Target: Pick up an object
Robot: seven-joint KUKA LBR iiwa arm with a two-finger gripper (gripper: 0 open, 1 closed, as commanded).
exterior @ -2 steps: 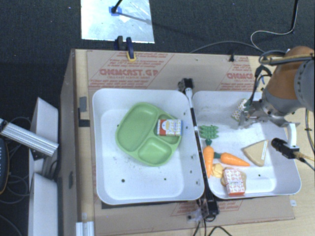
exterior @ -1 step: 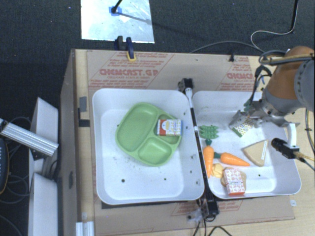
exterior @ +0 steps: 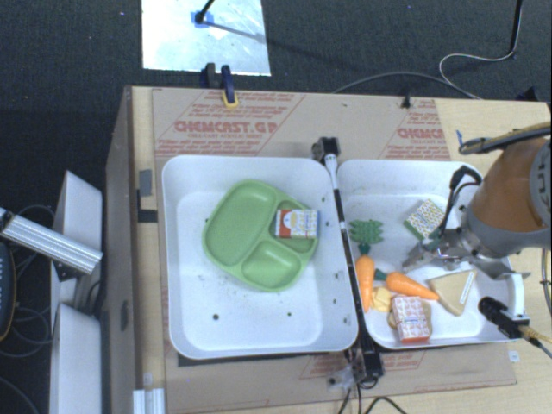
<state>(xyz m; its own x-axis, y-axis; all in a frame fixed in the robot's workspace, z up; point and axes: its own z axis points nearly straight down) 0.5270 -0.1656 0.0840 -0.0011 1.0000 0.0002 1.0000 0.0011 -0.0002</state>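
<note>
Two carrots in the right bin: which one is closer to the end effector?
The carrot lying crosswise, just below the end effector. The other carrot stands lengthwise against the bin's left wall, under the green leafy piece, farther away.

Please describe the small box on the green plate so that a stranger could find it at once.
Look in the left white bin, where a light green divided plate lies. On the plate's right edge stands a small white carton with red and yellow print, the sole item on that plate.
</note>
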